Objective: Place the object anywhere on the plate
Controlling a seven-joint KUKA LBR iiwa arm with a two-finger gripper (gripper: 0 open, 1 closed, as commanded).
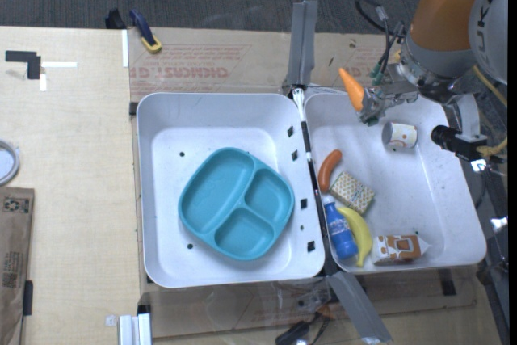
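One carrot [352,88] sits gripped in our gripper [365,103] at twelve o'clock of the right bin [452,198] (blue plate [236,204] lies left).

I am counting two white bins [153,174], one blue plate [236,204], one carrot [352,89], one sausage [329,169], one banana [358,231], one bottle [340,232], one sponge [352,191], one cup [399,135], one carton [398,249].

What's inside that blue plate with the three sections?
All three sections of the blue plate look bare. It lies alone in the left bin; the toy food sits in the right bin. Whatever is under the plate is covered.
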